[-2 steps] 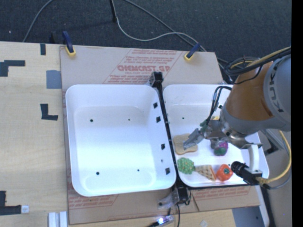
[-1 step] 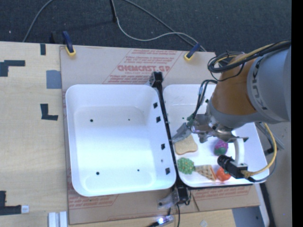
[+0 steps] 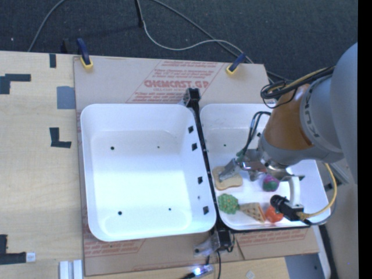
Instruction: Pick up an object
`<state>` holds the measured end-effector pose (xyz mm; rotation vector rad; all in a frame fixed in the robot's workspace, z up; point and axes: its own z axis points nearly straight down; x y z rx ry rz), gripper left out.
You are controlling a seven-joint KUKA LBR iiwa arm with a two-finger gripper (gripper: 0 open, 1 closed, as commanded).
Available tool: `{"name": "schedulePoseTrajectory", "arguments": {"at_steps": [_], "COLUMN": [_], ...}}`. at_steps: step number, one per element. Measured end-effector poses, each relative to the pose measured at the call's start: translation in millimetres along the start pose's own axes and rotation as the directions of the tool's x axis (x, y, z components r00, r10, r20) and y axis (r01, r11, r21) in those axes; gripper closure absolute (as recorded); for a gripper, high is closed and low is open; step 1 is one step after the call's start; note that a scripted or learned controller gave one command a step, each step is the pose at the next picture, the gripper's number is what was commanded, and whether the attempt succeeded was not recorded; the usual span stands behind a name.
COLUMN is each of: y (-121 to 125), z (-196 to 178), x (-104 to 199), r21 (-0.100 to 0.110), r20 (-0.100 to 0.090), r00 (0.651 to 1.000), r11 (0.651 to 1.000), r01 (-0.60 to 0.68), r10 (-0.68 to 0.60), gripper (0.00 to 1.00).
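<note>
In the right bin (image 3: pixel 232 116) several toy foods lie near the front. A tan bread slice (image 3: pixel 228 181) sits by the divider. A green broccoli (image 3: pixel 228 203) lies in front of it, then a yellow wedge (image 3: pixel 251 211) and a red piece (image 3: pixel 273 215) to the right. A purple and green piece (image 3: pixel 270 183) lies under the wrist. My gripper (image 3: pixel 231 168) is low over the back edge of the bread slice, reaching in from the right. Nothing is seen lifted in it.
The left bin (image 3: pixel 93 127) lies beside the right one, split from it by a black-clipped divider (image 3: pixel 200 150). The arm's grey and orange wrist (image 3: pixel 290 129) covers the right bin's right part. A black connector with a yellow cable (image 3: pixel 286 206) hangs near the red piece.
</note>
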<state>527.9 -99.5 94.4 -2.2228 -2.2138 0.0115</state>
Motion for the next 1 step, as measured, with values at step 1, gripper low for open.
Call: {"name": "schedulePoseTrajectory", "arguments": {"at_steps": [1], "y": [25.3], "z": [-95.5], "x": [9.0], "r21": [-0.017], "r20": [0.0], "r00": [1.0], "r11": [1.0], "r01": [0.007], "r10": [-0.007], "gripper": [0.0]}}
